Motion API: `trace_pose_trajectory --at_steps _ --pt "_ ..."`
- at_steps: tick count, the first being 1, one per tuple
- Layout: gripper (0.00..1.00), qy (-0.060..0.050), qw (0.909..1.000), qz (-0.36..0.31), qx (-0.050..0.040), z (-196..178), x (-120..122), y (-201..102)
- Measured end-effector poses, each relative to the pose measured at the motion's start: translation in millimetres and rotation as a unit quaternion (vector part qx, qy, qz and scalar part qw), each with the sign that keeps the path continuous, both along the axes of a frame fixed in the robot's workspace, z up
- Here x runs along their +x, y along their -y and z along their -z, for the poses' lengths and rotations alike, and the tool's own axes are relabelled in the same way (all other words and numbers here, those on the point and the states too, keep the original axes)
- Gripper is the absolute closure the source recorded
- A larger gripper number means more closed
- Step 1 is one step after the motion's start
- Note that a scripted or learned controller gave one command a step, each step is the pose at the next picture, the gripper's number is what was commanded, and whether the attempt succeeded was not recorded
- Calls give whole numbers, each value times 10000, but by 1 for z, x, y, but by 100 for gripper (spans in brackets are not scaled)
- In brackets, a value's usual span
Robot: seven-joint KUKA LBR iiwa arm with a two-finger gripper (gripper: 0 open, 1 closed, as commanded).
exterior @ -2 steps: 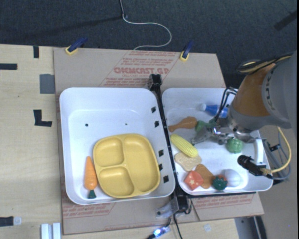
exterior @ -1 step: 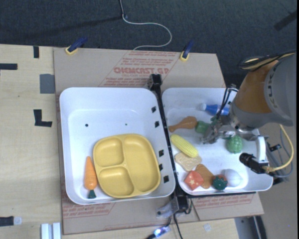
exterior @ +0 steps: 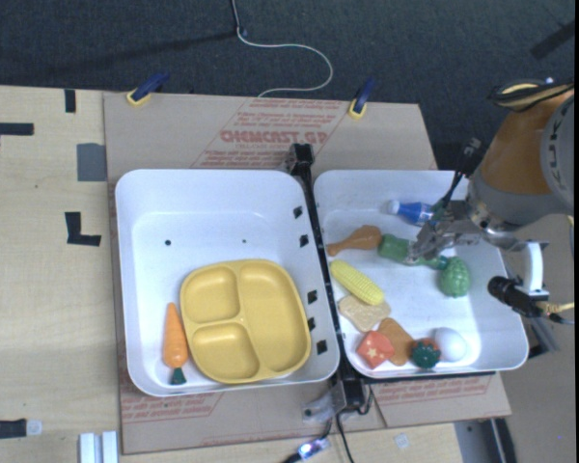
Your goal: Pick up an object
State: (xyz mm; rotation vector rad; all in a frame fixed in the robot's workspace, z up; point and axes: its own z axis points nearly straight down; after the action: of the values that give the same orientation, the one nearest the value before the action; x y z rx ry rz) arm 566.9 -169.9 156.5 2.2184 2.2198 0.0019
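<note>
The arm [exterior: 536,157] reaches in from the right, and its end effector [exterior: 429,244] sits low in the right bin [exterior: 405,189]; whether it is spread or pressed together cannot be told, since the tip is a dark blur against the toys.

Taking the end effector as landmark: a green block [exterior: 394,249] lies just to its left, perhaps touching it. A blue bottle [exterior: 410,209] lies just above it, near the bin's far wall. A round green knobbly toy [exterior: 454,278] sits just below and to its right. A drumstick [exterior: 357,240] lies further left, beyond the green block. Corn [exterior: 356,282] lies below and left. Lower still come a slice of bread [exterior: 363,313], a red piece [exterior: 375,349], a brown piece [exterior: 398,336], a dark green toy [exterior: 424,355] and a white egg [exterior: 450,343], all along the bin's near wall.

Well to the left, in the left bin [exterior: 135,201], a yellow divided plate [exterior: 244,319] lies flat with a carrot [exterior: 175,340] just beside its left edge. Both bins rest on cardboard [exterior: 270,128] on the worktop [exterior: 39,287]
</note>
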Motion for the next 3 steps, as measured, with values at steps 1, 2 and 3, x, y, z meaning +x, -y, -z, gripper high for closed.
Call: trace_pose_trajectory --at_steps 1,2,3 --pt "100 -5 10000 -5 5 -46 -7 -4" --pt "100 -10 10000 -5 7 -69 -6 -4" --pt "100 -18 10000 -33 17 -78 13 -58"
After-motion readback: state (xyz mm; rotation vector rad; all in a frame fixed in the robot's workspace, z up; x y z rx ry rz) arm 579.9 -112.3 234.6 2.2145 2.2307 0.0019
